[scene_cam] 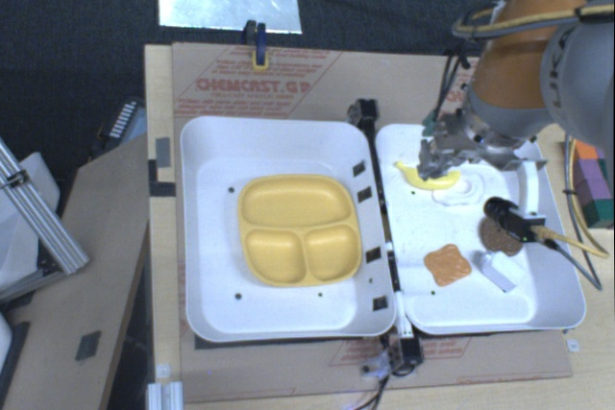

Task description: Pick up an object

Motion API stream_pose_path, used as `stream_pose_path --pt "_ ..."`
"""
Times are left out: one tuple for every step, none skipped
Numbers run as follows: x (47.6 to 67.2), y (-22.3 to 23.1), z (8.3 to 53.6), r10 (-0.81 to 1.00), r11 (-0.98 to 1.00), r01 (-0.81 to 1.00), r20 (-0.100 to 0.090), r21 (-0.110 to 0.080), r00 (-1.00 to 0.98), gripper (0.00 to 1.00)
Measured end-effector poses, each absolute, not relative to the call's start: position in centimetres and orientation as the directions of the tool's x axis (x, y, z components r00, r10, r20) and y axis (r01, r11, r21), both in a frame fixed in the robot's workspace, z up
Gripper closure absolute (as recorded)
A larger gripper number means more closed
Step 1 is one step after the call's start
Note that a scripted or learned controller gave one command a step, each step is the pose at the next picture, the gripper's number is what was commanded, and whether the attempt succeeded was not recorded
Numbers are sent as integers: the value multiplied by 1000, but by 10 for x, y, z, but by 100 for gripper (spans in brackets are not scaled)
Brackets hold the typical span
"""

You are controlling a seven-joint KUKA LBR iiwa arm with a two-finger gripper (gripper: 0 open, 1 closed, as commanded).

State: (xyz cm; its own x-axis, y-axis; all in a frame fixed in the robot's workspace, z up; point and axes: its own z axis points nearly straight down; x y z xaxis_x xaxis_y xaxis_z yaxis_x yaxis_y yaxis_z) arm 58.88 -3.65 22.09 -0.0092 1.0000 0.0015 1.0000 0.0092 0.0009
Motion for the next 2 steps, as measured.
stream_pose_path --pt "589 19 214 1000 10 1000 2 1 -10 100" --pt "602 70 209 1000 10 1000 2 2 -10 100"
